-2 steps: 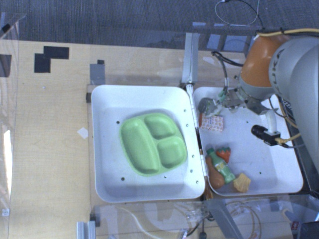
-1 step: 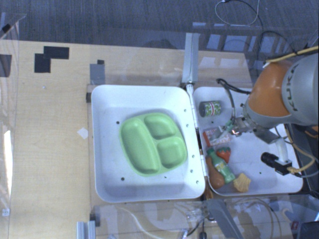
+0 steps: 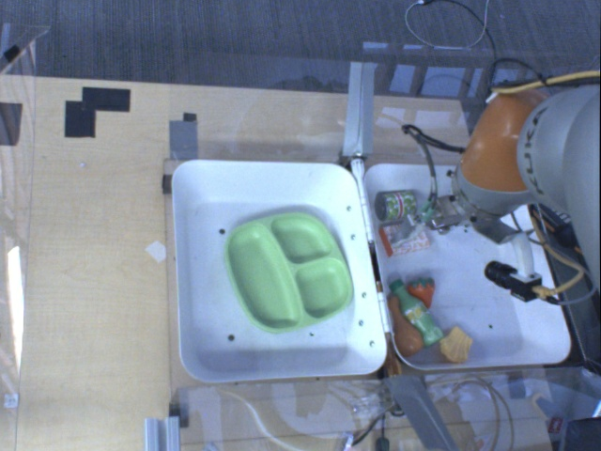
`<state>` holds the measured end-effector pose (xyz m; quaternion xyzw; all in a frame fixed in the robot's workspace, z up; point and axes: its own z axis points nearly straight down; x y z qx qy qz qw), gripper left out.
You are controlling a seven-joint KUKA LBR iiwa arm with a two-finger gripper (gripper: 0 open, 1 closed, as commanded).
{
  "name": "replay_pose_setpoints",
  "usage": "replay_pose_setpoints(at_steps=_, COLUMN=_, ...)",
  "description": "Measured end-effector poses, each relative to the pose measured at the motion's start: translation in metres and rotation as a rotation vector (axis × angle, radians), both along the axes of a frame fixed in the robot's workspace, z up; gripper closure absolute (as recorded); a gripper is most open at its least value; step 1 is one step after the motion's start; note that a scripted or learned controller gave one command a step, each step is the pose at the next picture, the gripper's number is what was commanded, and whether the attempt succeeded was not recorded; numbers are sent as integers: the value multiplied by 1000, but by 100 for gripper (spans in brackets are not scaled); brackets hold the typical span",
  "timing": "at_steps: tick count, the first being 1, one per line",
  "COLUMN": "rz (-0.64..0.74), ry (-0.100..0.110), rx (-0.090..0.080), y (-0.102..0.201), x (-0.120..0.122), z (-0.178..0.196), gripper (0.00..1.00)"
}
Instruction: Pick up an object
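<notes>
Objects are crowding the right bin (image 3: 526, 346): a small can (image 3: 396, 204) lying near its left wall, a red-and-white packet (image 3: 407, 240) just below it, toy vegetables (image 3: 418, 316) lower. End effector (image 3: 439, 210) is hovering beside the can; its grip is hidden. A green divided tray (image 3: 288, 271) is sitting in the left bin (image 3: 202, 346).

The arm (image 3: 563, 148) is a thick, rounded grey casing with a glossy orange band (image 3: 496, 144) above the wrist. Black cables (image 3: 423, 148) loop along it toward the hand (image 3: 434, 212), which is small, dark and metallic. A yellow-tipped black connector (image 3: 515, 280) juts below.
</notes>
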<state>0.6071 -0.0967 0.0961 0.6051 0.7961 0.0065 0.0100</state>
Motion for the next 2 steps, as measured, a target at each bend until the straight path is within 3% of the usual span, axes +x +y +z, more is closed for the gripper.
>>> replay_pose_setpoints(at_steps=1, rz=101, ry=4, rx=-2, y=-2, x=51, z=1, gripper=0)
replay_pose_setpoints(at_steps=2, rz=107, ry=14, rx=1, y=-1, x=49, z=12, gripper=100)
